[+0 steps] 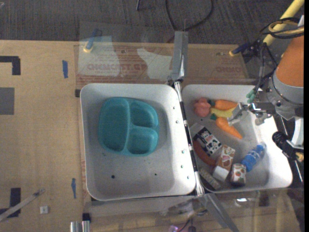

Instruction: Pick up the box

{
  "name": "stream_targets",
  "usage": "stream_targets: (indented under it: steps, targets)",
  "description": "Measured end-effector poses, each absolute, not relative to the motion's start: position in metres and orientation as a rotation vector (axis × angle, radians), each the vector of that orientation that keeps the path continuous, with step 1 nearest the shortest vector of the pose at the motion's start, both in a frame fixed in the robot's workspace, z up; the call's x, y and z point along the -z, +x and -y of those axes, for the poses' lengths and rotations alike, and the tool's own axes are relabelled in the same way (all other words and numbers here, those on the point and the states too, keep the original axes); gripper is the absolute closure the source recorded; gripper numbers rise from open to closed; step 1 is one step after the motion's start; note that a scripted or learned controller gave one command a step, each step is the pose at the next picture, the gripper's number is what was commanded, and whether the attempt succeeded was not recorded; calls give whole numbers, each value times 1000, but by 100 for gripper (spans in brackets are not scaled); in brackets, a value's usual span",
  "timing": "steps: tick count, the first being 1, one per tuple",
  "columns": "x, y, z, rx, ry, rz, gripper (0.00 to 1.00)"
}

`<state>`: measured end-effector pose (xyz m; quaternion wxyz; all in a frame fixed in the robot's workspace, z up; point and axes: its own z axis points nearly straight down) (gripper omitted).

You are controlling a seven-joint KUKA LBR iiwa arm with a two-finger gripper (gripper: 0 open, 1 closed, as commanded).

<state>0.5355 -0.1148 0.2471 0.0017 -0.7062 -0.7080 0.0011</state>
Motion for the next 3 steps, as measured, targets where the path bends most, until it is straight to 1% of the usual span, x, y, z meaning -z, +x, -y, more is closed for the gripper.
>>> stream_targets:
  steps: [1,2,3]
  targets:
    - [-184,483,24,-6,-2619,1726,0]
    - [-412,496,67,-3,-2832,1359,0]
    - [-294,501,49,-8,-2975,998,0]
